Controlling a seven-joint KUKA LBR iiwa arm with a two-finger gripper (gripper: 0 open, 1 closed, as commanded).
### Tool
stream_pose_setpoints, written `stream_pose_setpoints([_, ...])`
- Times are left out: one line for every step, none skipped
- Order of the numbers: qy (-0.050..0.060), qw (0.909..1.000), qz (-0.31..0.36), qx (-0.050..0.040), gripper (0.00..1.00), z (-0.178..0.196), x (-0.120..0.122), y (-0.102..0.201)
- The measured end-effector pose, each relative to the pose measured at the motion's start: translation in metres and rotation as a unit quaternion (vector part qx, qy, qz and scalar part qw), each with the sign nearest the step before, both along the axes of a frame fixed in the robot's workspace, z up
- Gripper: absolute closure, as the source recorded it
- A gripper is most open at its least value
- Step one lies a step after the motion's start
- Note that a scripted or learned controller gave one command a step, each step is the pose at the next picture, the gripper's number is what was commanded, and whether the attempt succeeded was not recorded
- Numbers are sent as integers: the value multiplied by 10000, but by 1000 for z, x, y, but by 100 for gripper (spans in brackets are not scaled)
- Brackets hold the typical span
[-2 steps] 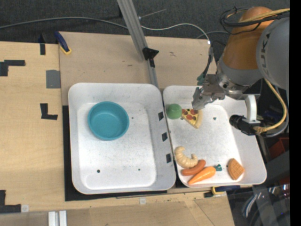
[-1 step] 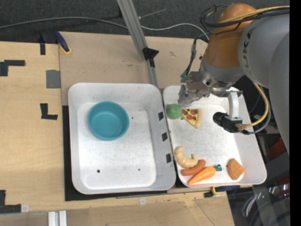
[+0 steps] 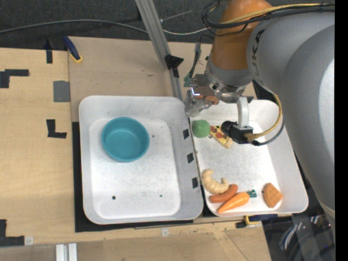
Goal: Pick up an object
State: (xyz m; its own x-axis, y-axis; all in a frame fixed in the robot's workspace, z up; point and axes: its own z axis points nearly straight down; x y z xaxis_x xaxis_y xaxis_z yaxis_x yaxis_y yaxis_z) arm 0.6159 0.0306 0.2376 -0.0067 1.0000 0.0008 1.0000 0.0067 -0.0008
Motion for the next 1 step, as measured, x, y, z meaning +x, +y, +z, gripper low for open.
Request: stream_pose_setpoints([5, 10000, 1, 0, 100, -13, 15, 57])
